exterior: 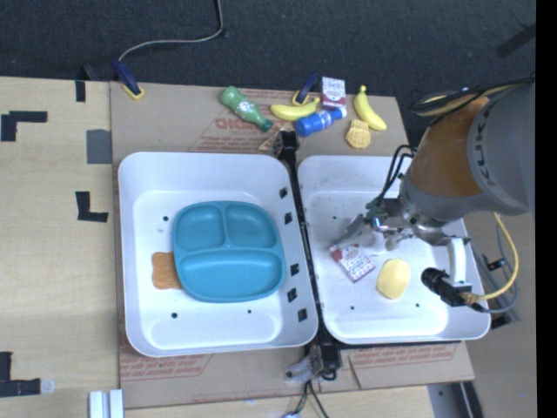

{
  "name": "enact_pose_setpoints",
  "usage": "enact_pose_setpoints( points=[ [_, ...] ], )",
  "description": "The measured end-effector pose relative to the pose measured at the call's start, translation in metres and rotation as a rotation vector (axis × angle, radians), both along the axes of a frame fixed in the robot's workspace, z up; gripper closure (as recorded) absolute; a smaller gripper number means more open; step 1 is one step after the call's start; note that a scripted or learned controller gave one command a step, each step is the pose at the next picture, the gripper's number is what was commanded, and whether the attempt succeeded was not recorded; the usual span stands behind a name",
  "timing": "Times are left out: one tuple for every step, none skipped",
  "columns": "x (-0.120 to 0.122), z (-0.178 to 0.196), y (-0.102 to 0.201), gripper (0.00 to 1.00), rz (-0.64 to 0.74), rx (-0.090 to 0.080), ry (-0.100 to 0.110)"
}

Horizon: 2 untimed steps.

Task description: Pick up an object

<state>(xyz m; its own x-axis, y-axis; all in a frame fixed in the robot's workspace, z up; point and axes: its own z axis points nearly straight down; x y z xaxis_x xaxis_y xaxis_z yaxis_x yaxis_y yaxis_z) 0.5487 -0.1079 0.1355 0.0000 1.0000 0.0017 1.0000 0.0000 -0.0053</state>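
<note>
Camera view had the gripper (364,226) low in the right bin (348,320), fingers spread, nothing between them. Small red-and-white packet (352,260) lay flat on the bin floor just below the fingertips, toward the bin's front wall, looked apart from them. Yellow lemon-like object (393,279) sat just right of the packet, under the wrist. Judgement: packet's the nearer target; a short shift toward the front wall would be needed before closing.

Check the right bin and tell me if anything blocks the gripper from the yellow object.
Nothing visible does. The gripper sits just above-left of the yellow object; the small packet lies beside it to the left, not between them.
</note>
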Motion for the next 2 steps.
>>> enact_pose_setpoints(
  points=[
    [-0.008,-0.049,0.013,0.00,-0.001,-0.002,-0.006],
    [-0.033,-0.049,0.013,0.00,0.001,-0.004,-0.012]
  ],
)
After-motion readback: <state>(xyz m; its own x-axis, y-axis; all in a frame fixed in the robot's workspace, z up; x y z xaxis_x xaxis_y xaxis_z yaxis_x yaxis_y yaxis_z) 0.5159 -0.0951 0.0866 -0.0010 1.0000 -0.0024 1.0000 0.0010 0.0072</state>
